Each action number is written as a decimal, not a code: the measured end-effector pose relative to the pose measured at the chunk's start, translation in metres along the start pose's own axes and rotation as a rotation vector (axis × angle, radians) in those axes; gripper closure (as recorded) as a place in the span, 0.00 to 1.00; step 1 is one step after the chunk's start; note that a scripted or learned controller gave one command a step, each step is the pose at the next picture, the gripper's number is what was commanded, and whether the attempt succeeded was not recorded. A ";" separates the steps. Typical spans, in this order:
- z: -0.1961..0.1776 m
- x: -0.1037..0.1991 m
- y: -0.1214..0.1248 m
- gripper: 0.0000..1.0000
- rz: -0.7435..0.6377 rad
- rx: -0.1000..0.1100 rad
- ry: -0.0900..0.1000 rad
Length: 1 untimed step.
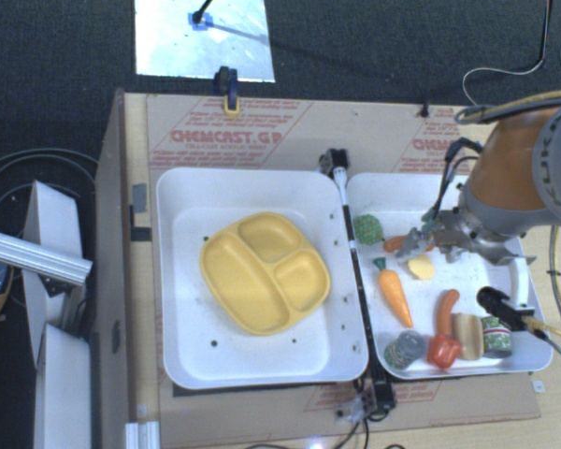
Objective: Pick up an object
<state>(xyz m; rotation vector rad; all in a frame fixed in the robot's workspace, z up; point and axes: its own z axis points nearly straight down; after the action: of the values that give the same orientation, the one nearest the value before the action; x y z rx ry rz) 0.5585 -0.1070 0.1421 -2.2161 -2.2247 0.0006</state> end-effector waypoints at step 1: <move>0.039 0.020 -0.008 0.00 0.001 -0.001 0.000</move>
<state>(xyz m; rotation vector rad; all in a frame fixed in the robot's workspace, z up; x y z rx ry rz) 0.5501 -0.0873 0.1029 -2.2179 -2.2235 -0.0001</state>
